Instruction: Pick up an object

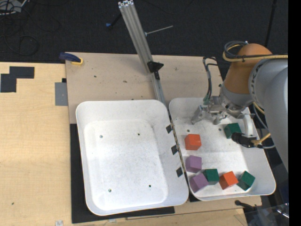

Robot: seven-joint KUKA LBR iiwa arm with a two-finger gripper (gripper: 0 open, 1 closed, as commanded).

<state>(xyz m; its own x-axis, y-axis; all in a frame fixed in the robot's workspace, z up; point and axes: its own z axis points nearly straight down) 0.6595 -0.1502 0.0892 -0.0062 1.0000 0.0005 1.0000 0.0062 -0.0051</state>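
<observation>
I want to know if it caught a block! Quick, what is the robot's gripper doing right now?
Gripper: up at the back of the right bin, nothing seen in it; open or closed cannot be told.

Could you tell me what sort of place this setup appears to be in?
Most likely a robotics lab set up for grasping trials. A grey arm with an orange band reaches over two shallow white bins on a wooden bench, and the right bin holds small coloured blocks, such as an orange cube.

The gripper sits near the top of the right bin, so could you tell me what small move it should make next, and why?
Probably a short shift toward the orange block, then down: the gripper hangs above bare bin floor, with that block nearby and standing apart from the others.
</observation>
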